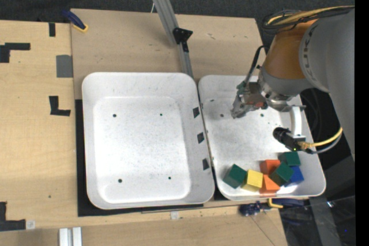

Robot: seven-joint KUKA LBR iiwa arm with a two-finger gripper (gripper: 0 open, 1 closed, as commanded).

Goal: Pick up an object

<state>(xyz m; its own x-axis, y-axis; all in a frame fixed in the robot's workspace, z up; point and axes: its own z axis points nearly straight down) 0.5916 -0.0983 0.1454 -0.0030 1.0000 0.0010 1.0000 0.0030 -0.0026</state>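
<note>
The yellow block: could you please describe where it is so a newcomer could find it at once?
Look in the right-hand white bin, at the cluster of blocks in its near corner. The yellow block sits along the front wall, between a dark green block and an orange block; it is the sole yellow one.

A heap of small coloured blocks [266, 173] lies well below the claw [238, 111]. Green, yellow, orange and blue cubes touch, some tilted.

- Two bins side by side on bench [132, 37]: left bin [141, 83], right bin [222, 86].
- Cluster of blocks [265, 174] in near right corner of right bin.
- Gripper [239, 112] above far part of right bin, well apart from blocks.
- Slanted pole [164, 0] behind bins.
</note>
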